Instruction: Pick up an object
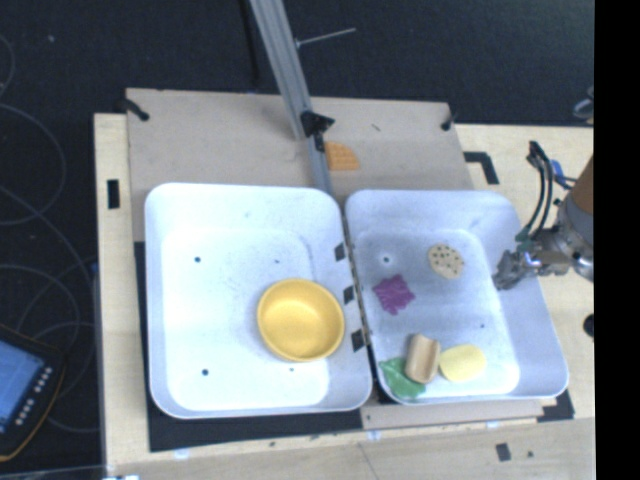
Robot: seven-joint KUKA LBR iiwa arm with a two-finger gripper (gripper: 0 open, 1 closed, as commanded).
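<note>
The right bin (520, 328) holds a speckled tan cookie-like disc (446, 259), a purple lumpy piece (393, 293), a tan cylinder (421, 357), a yellow lemon-like object (463, 362) and a green piece (400, 380) at the front edge. A yellow bowl (300, 319) sits in the left bin (200, 238). My gripper (508, 270) hangs over the right bin's right rim, to the right of the cookie disc, with nothing visibly between its fingers.
A grey metal pole (285, 68) slants from the top down to the gap between the bins. A small orange tag (341, 157) lies on the board behind the bins. Cables trail on the dark floor at left.
</note>
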